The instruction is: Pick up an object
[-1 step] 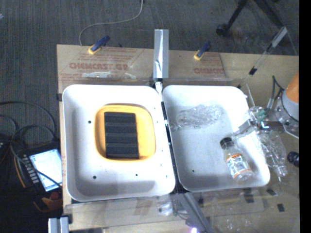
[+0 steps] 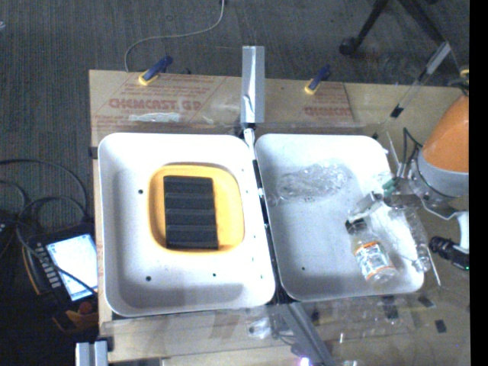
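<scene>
The left bin (image 2: 114,227) lies well to the left of the gripper, across the right bin (image 2: 305,265), whose far right side sits under it. A metal bar (image 2: 252,86) stands up between the bins, up and left of the gripper. Two blue-and-yellow clamps (image 2: 155,69) (image 2: 317,78) grip the cardboard sheet (image 2: 183,101) beyond the bins, farther away. A tablet (image 2: 70,261) and black cables (image 2: 38,181) rest on the carpet, farthest left of the gripper
</scene>
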Motion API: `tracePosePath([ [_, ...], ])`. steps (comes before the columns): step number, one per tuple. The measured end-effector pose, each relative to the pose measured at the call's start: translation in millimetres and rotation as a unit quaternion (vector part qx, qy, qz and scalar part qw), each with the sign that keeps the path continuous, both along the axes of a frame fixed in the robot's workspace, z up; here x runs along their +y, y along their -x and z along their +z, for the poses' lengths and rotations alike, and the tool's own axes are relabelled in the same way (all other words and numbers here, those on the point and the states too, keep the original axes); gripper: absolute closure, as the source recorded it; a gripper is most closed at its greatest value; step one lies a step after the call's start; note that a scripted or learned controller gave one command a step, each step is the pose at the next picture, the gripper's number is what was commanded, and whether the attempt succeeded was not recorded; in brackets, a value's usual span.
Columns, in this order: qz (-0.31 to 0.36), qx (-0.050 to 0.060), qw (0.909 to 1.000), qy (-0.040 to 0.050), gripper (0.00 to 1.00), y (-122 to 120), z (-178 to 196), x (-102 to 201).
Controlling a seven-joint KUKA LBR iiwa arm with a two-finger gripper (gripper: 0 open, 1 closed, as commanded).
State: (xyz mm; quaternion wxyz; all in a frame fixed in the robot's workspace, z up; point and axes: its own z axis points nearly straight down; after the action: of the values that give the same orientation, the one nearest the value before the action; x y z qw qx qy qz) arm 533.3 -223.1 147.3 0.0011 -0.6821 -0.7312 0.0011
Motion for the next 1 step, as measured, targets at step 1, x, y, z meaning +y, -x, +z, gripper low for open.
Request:
tracePosePath([
  [1,0.05,-0.005,0.9987,-0.0025,0.0,4.5,-46.8,5.6],
])
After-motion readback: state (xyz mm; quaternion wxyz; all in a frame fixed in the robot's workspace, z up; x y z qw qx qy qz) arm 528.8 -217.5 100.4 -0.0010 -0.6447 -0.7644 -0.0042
